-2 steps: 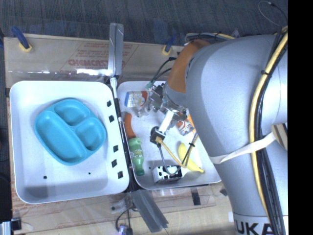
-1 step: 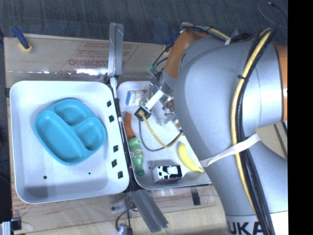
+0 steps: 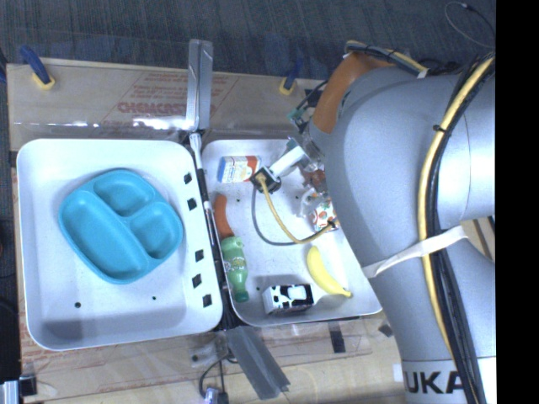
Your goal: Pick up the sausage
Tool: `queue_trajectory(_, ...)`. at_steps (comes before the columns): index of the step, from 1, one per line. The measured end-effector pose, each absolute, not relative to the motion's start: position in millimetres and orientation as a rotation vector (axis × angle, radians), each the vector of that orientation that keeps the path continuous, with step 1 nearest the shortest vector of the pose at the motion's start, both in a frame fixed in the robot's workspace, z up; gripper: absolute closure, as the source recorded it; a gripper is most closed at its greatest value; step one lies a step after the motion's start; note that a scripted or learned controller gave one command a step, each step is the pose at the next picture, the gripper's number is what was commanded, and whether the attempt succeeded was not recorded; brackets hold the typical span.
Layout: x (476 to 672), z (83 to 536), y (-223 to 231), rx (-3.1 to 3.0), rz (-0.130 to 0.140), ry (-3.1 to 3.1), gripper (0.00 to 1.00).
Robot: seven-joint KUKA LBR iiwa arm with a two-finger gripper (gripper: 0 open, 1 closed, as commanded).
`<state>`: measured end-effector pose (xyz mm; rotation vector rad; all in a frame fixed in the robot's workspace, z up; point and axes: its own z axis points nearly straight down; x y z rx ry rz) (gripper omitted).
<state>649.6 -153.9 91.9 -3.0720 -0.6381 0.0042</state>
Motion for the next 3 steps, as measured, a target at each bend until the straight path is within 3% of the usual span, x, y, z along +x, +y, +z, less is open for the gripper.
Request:
queue_trajectory(1, 650.1, 101.6, -150.5, -3.064, 0.01, -0.656, 1.0)
queue_trajectory(2, 650.1, 101.3, -149.8, -3.063, 0.012, -0.658, 0.0)
queue_trajectory(3, 649.1, 92.4, -184.9, -3.121, 0.0, -0.341, 0.0)
